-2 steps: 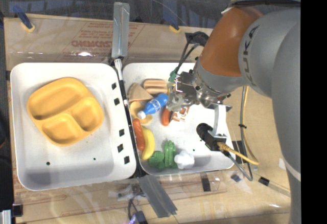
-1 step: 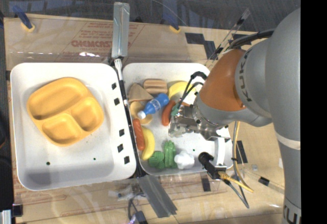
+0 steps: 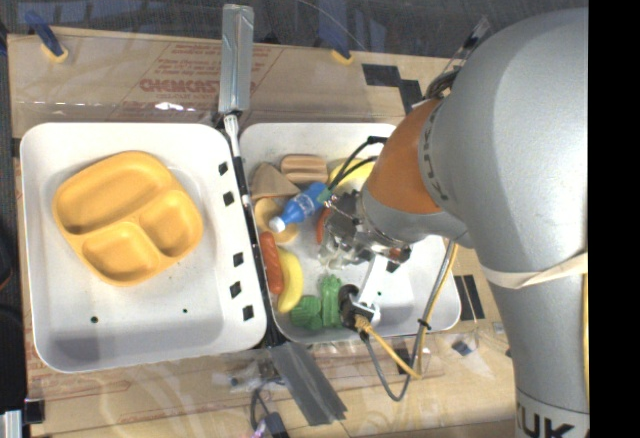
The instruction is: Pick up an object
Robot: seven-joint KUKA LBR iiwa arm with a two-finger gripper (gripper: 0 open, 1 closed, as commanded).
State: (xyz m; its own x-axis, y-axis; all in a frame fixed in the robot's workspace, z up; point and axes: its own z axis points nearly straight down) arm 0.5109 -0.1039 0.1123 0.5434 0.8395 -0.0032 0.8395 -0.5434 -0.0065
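My tool hangs low in the right shallow white bin, among a small blue plastic bottle, a yellow banana and a green plastic toy; whether it grips anything I cannot tell; the left white bin holds a yellow sectioned tray.

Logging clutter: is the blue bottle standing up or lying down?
Lying down. The blue bottle rests on its side in the right bin, white cap pointing lower left, beside the banana.
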